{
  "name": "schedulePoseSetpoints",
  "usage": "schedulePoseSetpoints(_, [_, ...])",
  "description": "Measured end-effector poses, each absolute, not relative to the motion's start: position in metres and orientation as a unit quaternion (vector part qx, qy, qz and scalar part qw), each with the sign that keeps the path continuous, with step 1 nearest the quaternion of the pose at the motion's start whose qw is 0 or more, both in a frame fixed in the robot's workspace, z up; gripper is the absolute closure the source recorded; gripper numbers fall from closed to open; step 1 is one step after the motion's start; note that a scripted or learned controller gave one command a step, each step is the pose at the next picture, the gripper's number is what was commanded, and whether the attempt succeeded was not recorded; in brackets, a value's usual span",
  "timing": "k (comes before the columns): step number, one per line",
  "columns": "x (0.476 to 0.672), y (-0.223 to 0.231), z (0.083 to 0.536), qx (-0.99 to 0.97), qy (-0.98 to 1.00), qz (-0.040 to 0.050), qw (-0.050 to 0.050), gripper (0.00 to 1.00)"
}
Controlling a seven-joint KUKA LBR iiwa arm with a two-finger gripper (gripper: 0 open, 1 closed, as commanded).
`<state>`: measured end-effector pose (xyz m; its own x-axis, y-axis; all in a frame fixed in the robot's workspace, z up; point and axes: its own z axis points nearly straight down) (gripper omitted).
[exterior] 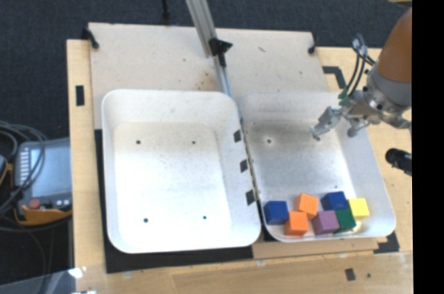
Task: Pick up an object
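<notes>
Your end effector (338,122) hovers over the bare upper part of the right shallow white plastic bin (291,147), its fingers spread apart with nothing between them. The small cubes cluster well away at that bin's near edge: blue (276,211), two orange (308,203), purple (324,222), green (345,219), yellow (359,207). They look light, rigid and matte, likely foam or wood. Take the yellow cube across its flat opposite faces; it sits at the cluster's edge.
</notes>
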<state>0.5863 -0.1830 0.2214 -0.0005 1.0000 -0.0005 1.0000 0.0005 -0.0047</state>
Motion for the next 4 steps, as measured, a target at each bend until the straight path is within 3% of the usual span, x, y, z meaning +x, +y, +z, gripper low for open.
schedulePoseSetpoints(2, [0.589,-0.171,0.105,-0.708,-0.706,0.0016,0.001,0.00])
schedulePoseSetpoints(3, [0.590,-0.172,0.120,-0.710,-0.704,-0.0011,-0.002,1.00])
schedulePoseSetpoints(4, [0.587,-0.170,0.166,-0.708,-0.706,-0.0015,-0.003,1.00])
